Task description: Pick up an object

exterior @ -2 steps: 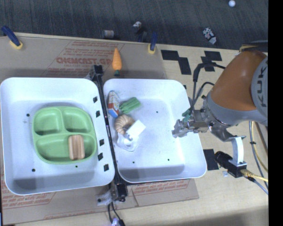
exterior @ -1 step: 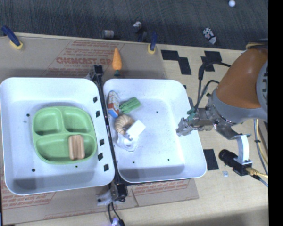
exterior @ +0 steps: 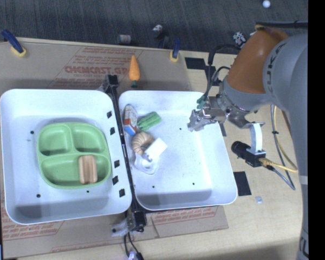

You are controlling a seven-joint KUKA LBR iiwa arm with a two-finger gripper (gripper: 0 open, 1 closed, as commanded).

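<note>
Two bins are set side by side: in the left bin (exterior: 11, 145) a divided plate (exterior: 73, 155) is placed, a small block (exterior: 88, 169) resting in one compartment; in the right bin (exterior: 206, 172) several small items (exterior: 143, 135) are clustered near the shared wall, the gripper (exterior: 197, 119) positioned above its right part

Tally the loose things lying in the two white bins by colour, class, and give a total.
Green: 2, the divided plate and the green piece
Brown or tan: 2, the block on the plate and the croissant-like piece
White: 1, the card
Mixed colours: 1, the packet
Total: 6
</note>
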